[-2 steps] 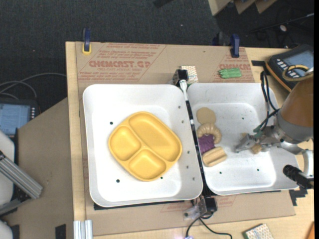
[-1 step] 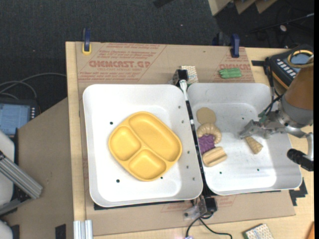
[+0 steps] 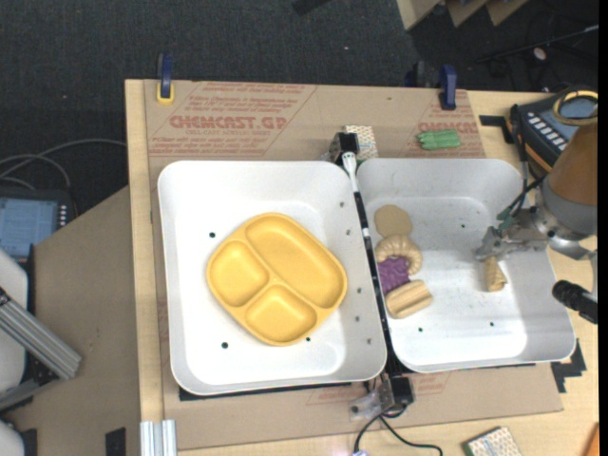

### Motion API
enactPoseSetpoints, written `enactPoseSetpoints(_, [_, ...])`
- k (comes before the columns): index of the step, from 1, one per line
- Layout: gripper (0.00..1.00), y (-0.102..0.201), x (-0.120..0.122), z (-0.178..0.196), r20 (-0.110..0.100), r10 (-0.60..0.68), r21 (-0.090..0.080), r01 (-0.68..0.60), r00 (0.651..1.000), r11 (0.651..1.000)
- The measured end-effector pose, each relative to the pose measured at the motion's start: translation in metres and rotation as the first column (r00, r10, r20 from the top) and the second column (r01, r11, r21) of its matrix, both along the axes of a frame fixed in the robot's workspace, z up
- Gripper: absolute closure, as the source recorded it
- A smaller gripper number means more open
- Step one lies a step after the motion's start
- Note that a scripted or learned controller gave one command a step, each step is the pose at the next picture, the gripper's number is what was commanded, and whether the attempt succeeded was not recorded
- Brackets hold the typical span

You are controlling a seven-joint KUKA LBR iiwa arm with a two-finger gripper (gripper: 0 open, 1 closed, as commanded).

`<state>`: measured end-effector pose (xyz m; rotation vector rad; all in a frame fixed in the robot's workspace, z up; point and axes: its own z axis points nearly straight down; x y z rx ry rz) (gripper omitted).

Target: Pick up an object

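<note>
Smooth white bins (image 3: 190, 283) — glossy yellow compartment tray (image 3: 275, 278).

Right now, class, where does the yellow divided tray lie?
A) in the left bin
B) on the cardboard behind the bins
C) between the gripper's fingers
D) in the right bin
A: the yellow divided tray lies flat in the left bin, while the small food-like items sit in the right bin.

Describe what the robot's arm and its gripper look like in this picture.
The arm comes in from the right as a rounded orange-brown band above a grey wrist ring. Below it, the gripper is a small grey metal assembly with thin dark cables along it. Its details are too small and blurred to make out further.
</note>
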<state>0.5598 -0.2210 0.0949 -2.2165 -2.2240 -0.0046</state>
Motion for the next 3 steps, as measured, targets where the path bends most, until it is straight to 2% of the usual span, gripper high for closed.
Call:
enactPoseSetpoints(1, [1.0,0.065,0.025,-0.011,0.0,0.002,-0.003,-0.002,1.0,1.0])
enactPoseSetpoints(2, [1.0,0.125,0.016,-0.009,0.0,0.0,-0.003,0.0,1.0,1.0])
enactPoseSetpoints(3, [1.0,0.181,0.071,0.097,0.014,0.004,-0.003,-0.004,1.0,1.0])
